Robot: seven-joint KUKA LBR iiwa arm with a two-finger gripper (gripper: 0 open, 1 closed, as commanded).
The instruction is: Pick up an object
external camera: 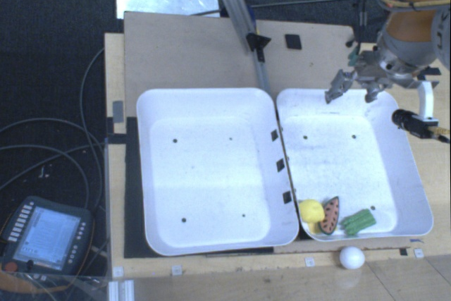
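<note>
Metal gripper jaws spread, nothing btwn | yellow lemon, watermelon wedge, bumpy green obj

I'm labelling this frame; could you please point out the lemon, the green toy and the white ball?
lemon [311, 210], camera view, middle of its yellow body
green toy [358, 221], camera view, its middle
white ball [351, 258], camera view, its centre

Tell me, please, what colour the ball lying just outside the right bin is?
White; the ball shows best in the camera view.
</note>
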